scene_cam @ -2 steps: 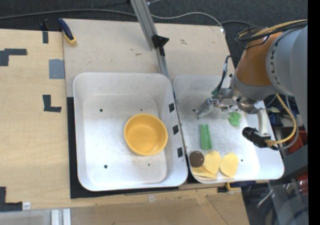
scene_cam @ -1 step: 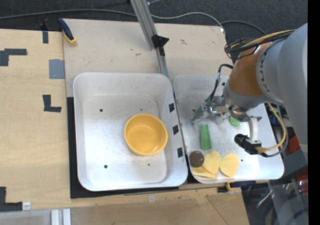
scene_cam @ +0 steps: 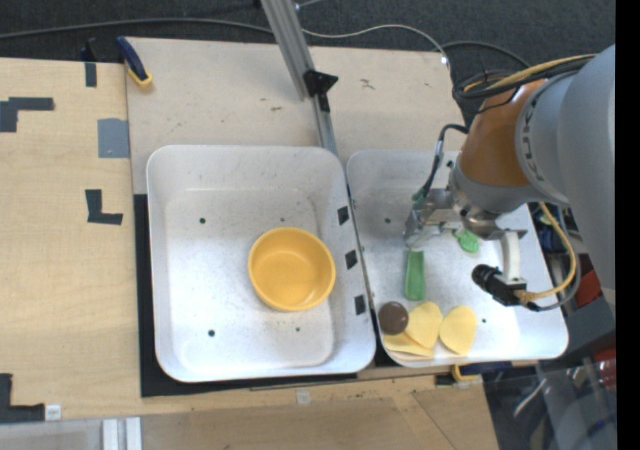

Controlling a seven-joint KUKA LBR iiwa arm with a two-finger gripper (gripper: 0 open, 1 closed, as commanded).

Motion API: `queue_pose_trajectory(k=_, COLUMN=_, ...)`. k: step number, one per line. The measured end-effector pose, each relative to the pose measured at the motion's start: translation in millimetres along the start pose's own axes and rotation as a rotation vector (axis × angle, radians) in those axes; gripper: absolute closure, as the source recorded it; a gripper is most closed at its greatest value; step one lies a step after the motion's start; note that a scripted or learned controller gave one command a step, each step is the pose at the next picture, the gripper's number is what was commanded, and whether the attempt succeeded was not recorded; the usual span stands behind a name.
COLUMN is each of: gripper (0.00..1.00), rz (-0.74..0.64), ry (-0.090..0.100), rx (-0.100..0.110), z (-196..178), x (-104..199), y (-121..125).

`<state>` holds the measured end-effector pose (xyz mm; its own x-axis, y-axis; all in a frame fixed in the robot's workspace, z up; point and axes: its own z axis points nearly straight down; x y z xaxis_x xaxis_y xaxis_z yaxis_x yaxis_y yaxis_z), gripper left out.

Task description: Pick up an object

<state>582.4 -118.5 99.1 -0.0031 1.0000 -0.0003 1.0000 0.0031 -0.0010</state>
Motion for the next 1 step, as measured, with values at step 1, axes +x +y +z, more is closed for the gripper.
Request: queue_pose_trajectory(k=1, gripper=1.00, rz=0.002, ry=-0.001, rx=-0.005, z=-62.3, x=-4.4, y=0.0)
